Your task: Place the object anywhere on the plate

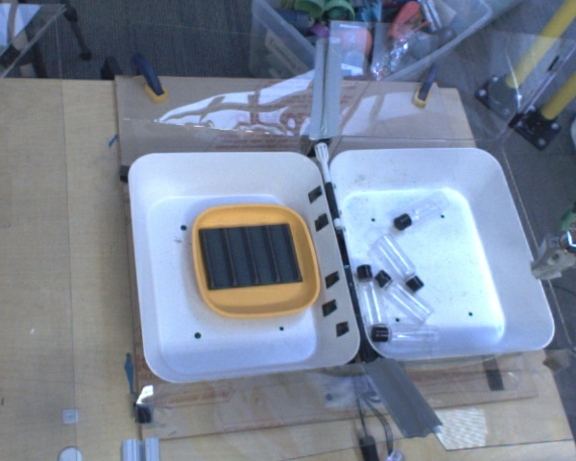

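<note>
- the yellow plate (255,300), carrying a dark ribbed insert (249,256), is seen lying flat in the left bin (163,349), ready as the drop target.
- several clear vials with black caps (396,259) are scattered in the right bin (518,325), near its left wall; one of these is presumably the object to be moved.
- the gripper (555,254) is glimpsed at the right edge, beside the right bin's rim; whether its claw is apart or together cannot be told.
- nothing is yet on the plate.

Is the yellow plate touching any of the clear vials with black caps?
Apart. The camera view shows the yellow plate in the left bin and the vials in the right bin, with both bin walls between them.
</note>
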Motion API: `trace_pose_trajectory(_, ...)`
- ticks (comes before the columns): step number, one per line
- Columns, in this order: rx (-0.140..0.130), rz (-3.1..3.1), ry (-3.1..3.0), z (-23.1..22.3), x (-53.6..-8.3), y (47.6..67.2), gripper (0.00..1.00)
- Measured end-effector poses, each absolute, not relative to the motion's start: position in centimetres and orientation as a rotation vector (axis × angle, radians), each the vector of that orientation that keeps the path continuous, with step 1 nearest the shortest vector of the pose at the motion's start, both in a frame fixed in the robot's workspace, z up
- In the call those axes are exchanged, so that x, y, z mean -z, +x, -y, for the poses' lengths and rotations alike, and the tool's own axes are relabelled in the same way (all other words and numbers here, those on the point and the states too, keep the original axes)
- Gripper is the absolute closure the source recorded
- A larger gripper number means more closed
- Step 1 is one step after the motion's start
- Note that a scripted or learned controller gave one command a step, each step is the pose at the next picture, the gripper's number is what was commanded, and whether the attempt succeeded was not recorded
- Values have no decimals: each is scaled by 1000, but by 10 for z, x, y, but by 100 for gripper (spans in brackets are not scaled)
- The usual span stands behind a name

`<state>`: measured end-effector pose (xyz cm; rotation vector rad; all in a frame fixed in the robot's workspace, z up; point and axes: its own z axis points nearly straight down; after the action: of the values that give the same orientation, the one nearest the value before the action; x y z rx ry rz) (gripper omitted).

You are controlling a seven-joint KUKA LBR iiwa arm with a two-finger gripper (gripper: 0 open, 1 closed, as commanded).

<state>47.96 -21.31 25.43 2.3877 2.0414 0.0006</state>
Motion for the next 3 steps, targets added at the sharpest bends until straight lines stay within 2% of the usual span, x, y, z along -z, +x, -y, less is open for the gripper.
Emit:
trace_pose_trajectory(1, -1, -2370, 2067, 193, -192, 479, 100)
trace_pose_trajectory(2, -2, -2512, 1881, 187, -218, 518, 100)
trace_pose_trajectory(3, -2, -2717, 1582, 144, -186, 481, 100)
